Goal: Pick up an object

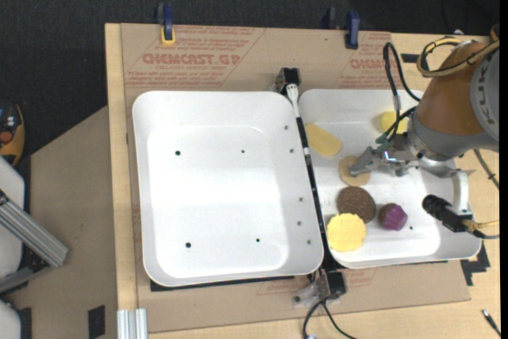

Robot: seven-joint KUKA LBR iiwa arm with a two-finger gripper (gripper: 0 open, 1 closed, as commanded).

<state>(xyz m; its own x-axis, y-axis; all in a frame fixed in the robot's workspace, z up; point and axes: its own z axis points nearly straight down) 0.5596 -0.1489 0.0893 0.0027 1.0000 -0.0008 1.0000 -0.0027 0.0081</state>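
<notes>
The right bin [413,246] holds several small objects. A pale yellow wedge [323,140] lies near its left wall. A tan disc [353,170] sits just below it, with a brown round piece [356,202], a yellow round piece [347,232] and a purple piece [393,216] toward the front. A small yellow item [387,121] peeks out from behind the arm. My gripper [367,163] reaches in from the right and hovers low at the tan disc's right edge. Nothing is visibly held in it.
The left bin [214,186] lies beside the right one, with a black divider strip [305,171] between them. The grey and orange arm [456,111] and its black cables cover the right bin's far right. Blue clamps [165,16] stand at the bench's back edge.
</notes>
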